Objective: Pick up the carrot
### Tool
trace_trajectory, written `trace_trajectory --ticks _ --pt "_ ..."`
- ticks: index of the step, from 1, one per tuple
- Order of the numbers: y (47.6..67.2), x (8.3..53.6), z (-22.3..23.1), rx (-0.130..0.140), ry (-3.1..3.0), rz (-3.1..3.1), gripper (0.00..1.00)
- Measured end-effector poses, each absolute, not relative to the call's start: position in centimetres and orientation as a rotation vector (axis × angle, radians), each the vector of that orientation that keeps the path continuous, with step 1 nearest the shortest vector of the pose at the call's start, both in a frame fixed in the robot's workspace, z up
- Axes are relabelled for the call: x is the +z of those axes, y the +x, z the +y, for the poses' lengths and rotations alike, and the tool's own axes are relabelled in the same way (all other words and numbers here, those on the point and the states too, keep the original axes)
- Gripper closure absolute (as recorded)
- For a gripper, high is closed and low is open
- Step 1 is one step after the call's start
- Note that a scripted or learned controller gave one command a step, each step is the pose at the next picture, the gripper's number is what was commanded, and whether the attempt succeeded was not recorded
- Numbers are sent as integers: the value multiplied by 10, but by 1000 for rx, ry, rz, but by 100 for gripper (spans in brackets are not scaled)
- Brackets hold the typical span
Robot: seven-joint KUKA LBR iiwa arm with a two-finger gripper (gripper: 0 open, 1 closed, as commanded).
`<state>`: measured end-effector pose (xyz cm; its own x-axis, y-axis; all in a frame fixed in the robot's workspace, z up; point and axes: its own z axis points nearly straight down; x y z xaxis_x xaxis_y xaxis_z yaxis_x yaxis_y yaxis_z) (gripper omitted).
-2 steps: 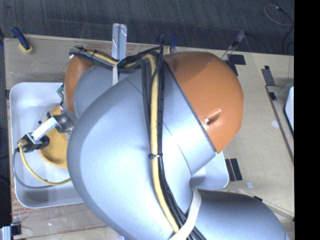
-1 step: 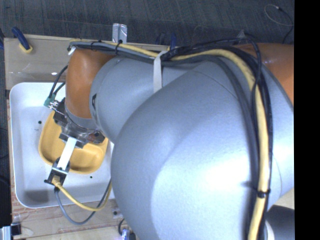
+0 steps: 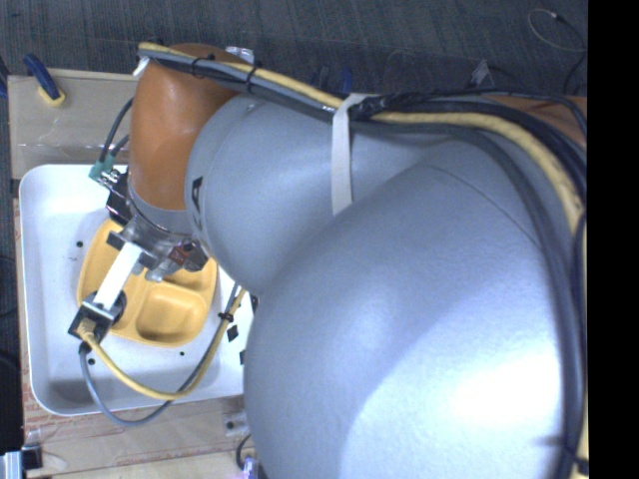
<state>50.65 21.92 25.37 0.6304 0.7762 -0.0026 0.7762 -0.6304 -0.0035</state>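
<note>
While most of the camera view is taken up by the grey arm [image 3: 399,297], reaching in from the right, the left white bin [image 3: 40,267] is seen beneath its wrist at the frame's left side. The orange band [image 3: 165,138] is shown above the bin's far rim, and the gripper [image 3: 160,252] is positioned over a yellow divided dish [image 3: 165,317] that is set near the middle of the bin. What may be the carrot [image 3: 186,255], a small reddish-orange patch partly hidden by the wrist, is glimpsed just beside the gripper, over the dish's upper compartment; whether the two are touching cannot be made out. Whether the gripper is open or closed cannot be told from this angle either. A blue-handled tool [image 3: 40,76] is seen lying on the wooden bench [image 3: 60,128] beyond the bin's far left corner, well apart from the dish. Dark carpet [image 3: 300,8] is seen past the bench's far edge.
</note>
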Motion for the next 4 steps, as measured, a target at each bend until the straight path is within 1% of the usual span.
trace_trajectory --ticks 1,2,3,4 --pt "506 254 219 8 -2834 -1351 0" --pt "547 103 210 11 -2843 -1329 0" --pt "544 109 208 33 -2839 -1338 100" --pt "535 214 219 5 -2940 -1101 100"
